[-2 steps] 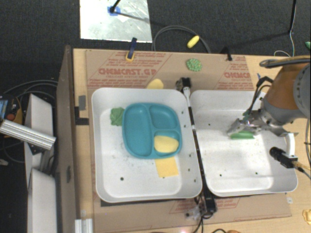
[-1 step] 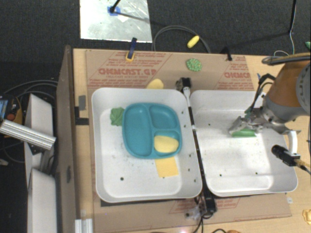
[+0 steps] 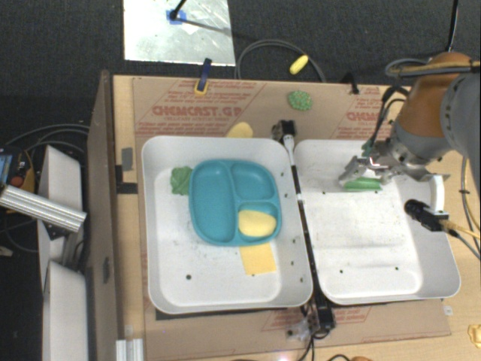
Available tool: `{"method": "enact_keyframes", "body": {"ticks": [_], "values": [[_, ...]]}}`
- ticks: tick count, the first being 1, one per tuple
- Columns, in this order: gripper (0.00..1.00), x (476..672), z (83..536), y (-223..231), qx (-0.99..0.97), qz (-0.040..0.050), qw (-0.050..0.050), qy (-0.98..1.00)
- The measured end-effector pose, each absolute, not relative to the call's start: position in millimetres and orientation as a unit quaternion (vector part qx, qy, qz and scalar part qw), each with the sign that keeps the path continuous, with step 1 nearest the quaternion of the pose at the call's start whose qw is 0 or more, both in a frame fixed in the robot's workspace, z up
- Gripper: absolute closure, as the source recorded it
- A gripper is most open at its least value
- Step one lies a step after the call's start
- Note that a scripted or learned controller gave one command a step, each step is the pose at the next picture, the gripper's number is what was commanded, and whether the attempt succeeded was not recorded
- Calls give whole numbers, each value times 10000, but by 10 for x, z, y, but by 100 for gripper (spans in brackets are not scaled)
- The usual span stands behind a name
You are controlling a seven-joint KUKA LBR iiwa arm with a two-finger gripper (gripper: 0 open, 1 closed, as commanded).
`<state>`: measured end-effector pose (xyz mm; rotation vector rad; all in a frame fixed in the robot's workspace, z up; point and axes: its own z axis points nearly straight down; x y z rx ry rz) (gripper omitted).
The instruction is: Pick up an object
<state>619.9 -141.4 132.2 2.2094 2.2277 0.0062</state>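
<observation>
In the right bin (image 3: 376, 277), near its far edge, my fingers (image 3: 359, 174) are down at a green object (image 3: 362, 184) lying flat on the white floor; I cannot tell whether they are wide, narrow or closed on it. In the left bin (image 3: 173, 277) sits a blue divided plate (image 3: 222, 201) with a yellow piece (image 3: 256, 222) in one compartment, a yellow square (image 3: 258, 259) just beside it, and a green leafy piece (image 3: 180, 179) at its left rim.
</observation>
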Motion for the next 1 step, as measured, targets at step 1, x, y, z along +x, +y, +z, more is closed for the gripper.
{"method": "enact_keyframes", "body": {"ticks": [1], "values": [[100, 5945, 2090, -621, 7029, 33, 12, 7113]]}}
